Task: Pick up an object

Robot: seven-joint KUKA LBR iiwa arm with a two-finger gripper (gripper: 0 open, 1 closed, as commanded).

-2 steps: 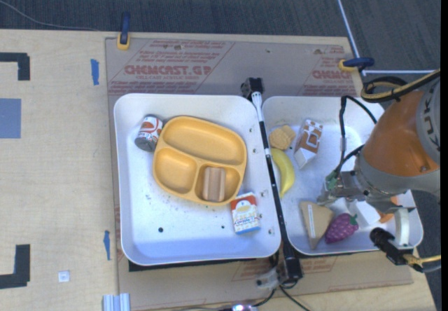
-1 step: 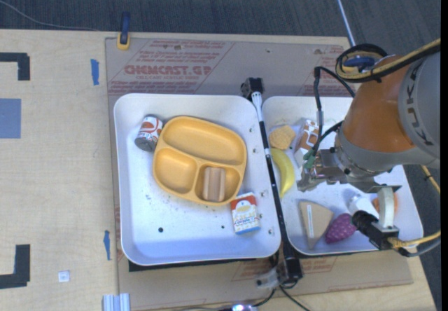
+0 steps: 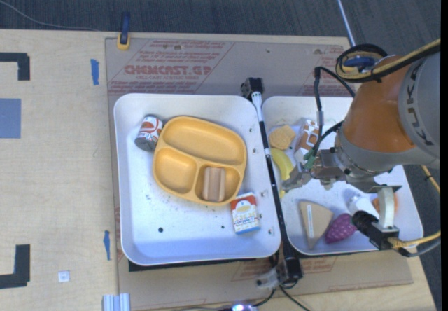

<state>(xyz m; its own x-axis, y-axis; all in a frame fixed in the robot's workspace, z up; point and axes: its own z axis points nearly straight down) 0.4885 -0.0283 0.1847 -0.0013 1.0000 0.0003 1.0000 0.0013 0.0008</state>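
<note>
While the arm reaches in from the right, I see its gripper [image 3: 297, 175] low over the right bin [image 3: 413, 222], beside the banana [image 3: 281, 162]; whether it grips, I cannot tell. Near it lie a sandwich wedge [image 3: 315, 220] and purple grapes [image 3: 341, 227]. Across in the left bin [image 3: 133, 232] sits a yellow divided tray [image 3: 198, 155], with a can [image 3: 148, 132] and small carton [image 3: 244, 213] beside it.

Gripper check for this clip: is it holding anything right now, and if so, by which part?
It cannot be told. The gripper sits low in the right bin beside the banana, but nothing is visibly between its fingers.
</note>
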